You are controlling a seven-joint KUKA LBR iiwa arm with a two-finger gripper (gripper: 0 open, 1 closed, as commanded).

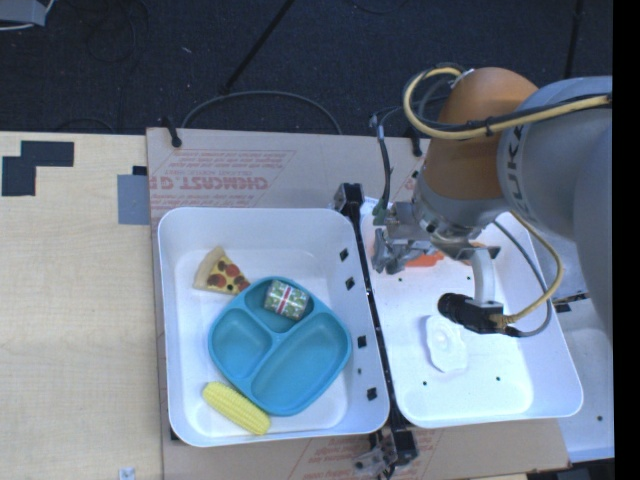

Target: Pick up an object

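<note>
Pale wood counter [70, 308] stretches off to the left, with dark floor beyond its far edge and a sheet of brown cardboard [250, 173] under two shallow white bins. Left bin [180, 268] is crowded: one blue divided plate [285, 358] of smooth plastic fills most of its floor, with one small green can [287, 299] lying in the plate's upper compartment. One toy pizza slice [220, 271] sits near the far left corner, and one yellow corn cob [236, 408] lies against the near wall, just beside the plate. Right bin [520, 388] has much more open floor; one soft white lump [446, 344] rests near its middle, and something small and orange [428, 260] peeks out by the gripper. The grey arm [560, 168] comes in from the right, and its gripper [392, 256] hangs low at the right bin's far left side, close to the divider. I cannot tell how far the fingers are spread, nor whether they grip anything.
</note>
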